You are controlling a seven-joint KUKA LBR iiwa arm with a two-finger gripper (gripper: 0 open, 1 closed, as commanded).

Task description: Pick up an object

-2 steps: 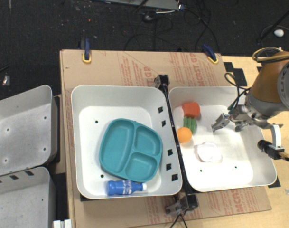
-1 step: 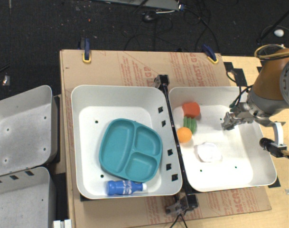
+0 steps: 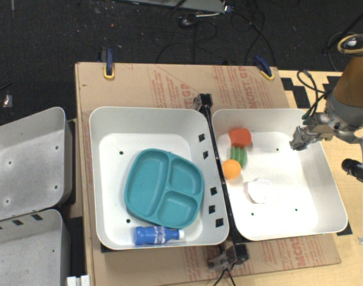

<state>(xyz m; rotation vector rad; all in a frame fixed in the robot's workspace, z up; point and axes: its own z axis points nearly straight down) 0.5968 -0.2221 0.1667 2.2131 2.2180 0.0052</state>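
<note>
The right bin (image 3: pixel 312 219) holds a red-orange block (image 3: pixel 241 137) near its far left corner, a green object (image 3: pixel 238 155) just below it, an orange ball (image 3: pixel 231 169) and a white round object (image 3: pixel 258 190). In the left bin (image 3: pixel 104 159) lie a teal divided plate (image 3: pixel 164 187) and a blue bottle (image 3: pixel 157 235) along the near wall. My gripper (image 3: pixel 300 139) hangs at the right bin's far right side, well to the right of the red block, with nothing seen in it.
The bins sit on a brown board (image 3: pixel 163 85) held by blue and yellow clamps (image 3: pixel 108 62). Spare white bins (image 3: pixel 26 159) lie at the left. Cables (image 3: pixel 315 97) run along the right by the arm.
</note>
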